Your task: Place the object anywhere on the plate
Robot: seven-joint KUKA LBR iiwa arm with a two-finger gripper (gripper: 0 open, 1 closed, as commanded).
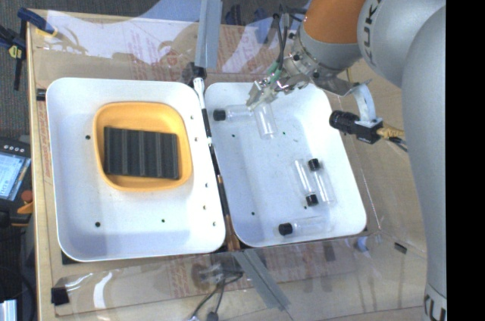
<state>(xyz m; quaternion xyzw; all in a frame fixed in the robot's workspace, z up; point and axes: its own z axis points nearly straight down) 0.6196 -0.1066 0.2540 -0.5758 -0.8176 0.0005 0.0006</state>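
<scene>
The grey arm [409,85], smooth and rounded with an orange band above the wrist, reaches in from the right and hangs over the far edge of the right bin. Under it, the wooden bench [45,54] carries two shallow white bins with rounded corners, set side by side and almost touching along their inner rims. The left bin [76,221] holds a yellow plate [140,115], a rounded rectangle with a raised lip, and a dark ribbed insert [142,153] fills its middle; bare white floor runs all round the plate, widest toward the near edge. The right bin [250,229] holds several clear plastic tubes with black caps: one [231,113] near the far left corner, two [314,179] lying side by side toward the right wall, and one [299,227] by the near rim. The middle of this bin's floor is open. The gripper [265,88] points down at the far part of the right bin, and a clear tube [265,123] sits right below its tips; whether the fingers grasp it, or how wide they stand, I cannot tell.
</scene>
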